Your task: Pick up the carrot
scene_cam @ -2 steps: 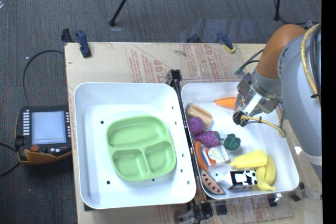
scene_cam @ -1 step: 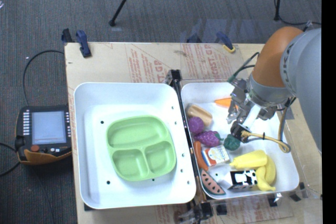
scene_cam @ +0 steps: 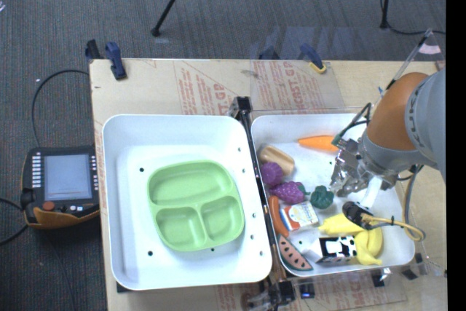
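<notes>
The carrot point(scene_cam: 317, 143) is orange and tapered, and it lies flat near the back of the right bin point(scene_cam: 291, 124), pointing left. My gripper point(scene_cam: 342, 183) hangs over the middle of that bin, a short way in front of and to the right of the carrot. It is not touching the carrot. The grey wrist with its orange band point(scene_cam: 393, 120) reaches in from the right, and its shadowed underside hides how the jaws stand. A dark green toy vegetable point(scene_cam: 321, 195) sits just left of and below the gripper.
Crowding the right bin are a bread roll point(scene_cam: 277, 155), purple grapes point(scene_cam: 289, 191), a small carton point(scene_cam: 300, 215), a yellow banana point(scene_cam: 368, 244), a watermelon slice point(scene_cam: 295, 253) and a black-and-white box point(scene_cam: 336, 249). The left bin point(scene_cam: 124, 156) holds a green divided plate point(scene_cam: 195, 204).
</notes>
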`<state>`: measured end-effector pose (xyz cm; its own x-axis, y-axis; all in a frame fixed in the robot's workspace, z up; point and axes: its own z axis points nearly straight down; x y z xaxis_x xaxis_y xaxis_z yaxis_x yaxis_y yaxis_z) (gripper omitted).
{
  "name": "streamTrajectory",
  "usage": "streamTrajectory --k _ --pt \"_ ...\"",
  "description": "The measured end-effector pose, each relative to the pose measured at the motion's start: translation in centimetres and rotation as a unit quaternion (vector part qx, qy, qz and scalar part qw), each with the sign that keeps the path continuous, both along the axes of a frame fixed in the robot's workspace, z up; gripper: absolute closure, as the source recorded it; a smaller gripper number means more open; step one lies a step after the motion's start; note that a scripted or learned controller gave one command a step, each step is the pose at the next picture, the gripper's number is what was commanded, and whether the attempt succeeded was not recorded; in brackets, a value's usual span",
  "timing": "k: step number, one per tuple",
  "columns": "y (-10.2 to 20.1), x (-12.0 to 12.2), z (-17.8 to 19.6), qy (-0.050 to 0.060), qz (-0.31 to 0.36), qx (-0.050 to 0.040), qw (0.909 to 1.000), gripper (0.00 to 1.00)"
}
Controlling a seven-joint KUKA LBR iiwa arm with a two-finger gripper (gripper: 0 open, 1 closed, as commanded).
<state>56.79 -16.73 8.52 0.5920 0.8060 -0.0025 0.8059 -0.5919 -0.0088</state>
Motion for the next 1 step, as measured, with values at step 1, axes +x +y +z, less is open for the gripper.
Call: streamTrajectory --k 1 --pt "0.09 0.09 0.08 -0.001 -0.001 0.0005 1.0000 0.00"
